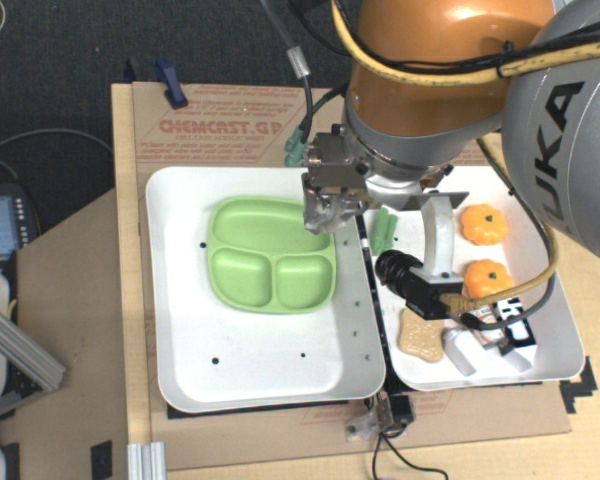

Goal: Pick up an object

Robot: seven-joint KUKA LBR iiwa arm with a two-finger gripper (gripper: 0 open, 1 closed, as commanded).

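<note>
My pincer (322, 211) hangs at the green plate (270, 258)'s upper right rim — grip state I cannot tell. Light, stiff, slick plastic; I'd pinch that thin rim.

arm comes in from the right, orange band up top, wrist pointing down, gripper (322, 211) hanging low near the middle of the bench.

1. A brown board (230, 118) printed with red lettering lies under both bins at the frame's centre.
2. A blue clamp (170, 81) grips its upper left edge.
3. Dark carpet (60, 28) with thin cables fills the upper left.
</note>
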